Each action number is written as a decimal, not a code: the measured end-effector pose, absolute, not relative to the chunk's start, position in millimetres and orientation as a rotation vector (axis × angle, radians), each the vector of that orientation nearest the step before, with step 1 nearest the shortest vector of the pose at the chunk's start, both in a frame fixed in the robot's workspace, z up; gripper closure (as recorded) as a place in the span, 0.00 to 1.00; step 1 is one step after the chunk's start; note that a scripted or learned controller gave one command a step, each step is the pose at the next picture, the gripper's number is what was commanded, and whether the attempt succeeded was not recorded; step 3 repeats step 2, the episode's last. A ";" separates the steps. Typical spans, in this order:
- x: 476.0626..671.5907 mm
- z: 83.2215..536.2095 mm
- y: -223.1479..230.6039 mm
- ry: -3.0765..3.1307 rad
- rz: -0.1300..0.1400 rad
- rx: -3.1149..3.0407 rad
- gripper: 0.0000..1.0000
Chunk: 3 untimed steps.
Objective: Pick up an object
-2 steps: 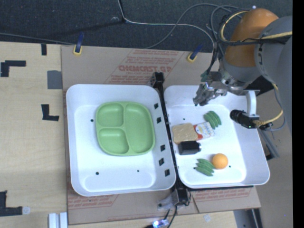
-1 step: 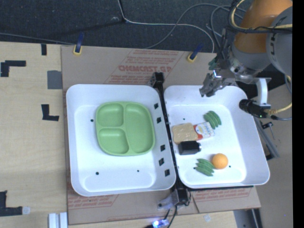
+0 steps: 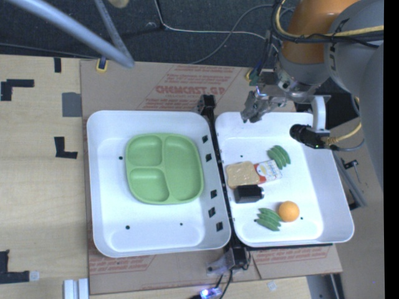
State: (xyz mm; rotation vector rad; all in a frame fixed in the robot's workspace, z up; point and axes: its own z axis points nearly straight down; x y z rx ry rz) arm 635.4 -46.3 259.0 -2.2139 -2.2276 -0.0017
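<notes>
Nearest us, at the lower right of the frame, we see a green pea pod [image 3: 269, 219] touching an orange ball [image 3: 288, 211] in the right bin [image 3: 330, 226]. Just above them lie a small black block [image 3: 248, 194], a slice of toast [image 3: 242, 174], a red-and-white packet [image 3: 269, 170] and a second green pod [image 3: 279, 156]. The left bin [image 3: 109, 226] holds a green divided plate [image 3: 164, 168]. At the upper right, the gripper [image 3: 254, 112] hangs over the right bin's top edge, gripping nothing; we cannot tell whether it is spread or closed.
</notes>
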 end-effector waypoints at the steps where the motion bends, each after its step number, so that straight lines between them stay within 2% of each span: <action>1: 642.6 245.2 14.9 -2.227 0.002 -2.213 1.00; 2: 650.1 247.8 67.3 -2.228 0.000 -2.214 1.00; 3: 650.1 247.8 67.3 -2.228 0.000 -2.214 1.00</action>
